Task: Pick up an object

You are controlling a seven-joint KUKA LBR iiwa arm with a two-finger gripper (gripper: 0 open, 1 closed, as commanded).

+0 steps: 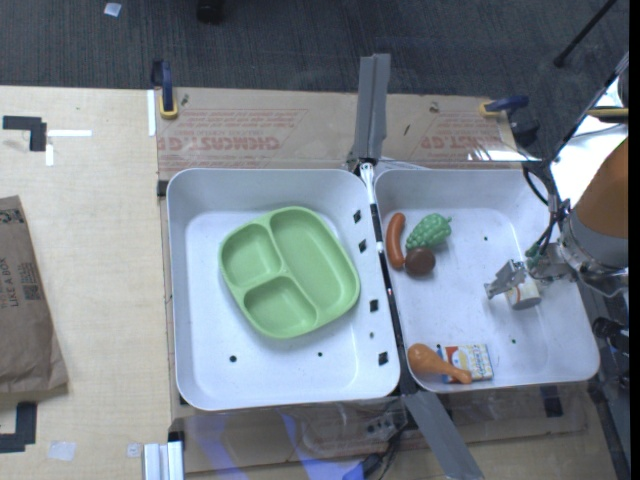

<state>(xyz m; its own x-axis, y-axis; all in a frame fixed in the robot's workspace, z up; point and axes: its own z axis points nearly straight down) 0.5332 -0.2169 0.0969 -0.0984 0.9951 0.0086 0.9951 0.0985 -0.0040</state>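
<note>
Bench, two white bins | our gripper (512, 286) in the right bin (560, 368), fingers: we cannot tell | nearest thing: small carton (470, 361), lying toward the near rim, long axis crosswise

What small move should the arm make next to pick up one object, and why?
Probably shift the gripper toward the camera view's left, to above the brown round item. The gripper hangs low over a bare part of the right bin with nothing beneath it, while the sausage, the green grapes and the brown item lie clustered near the divider.
</note>
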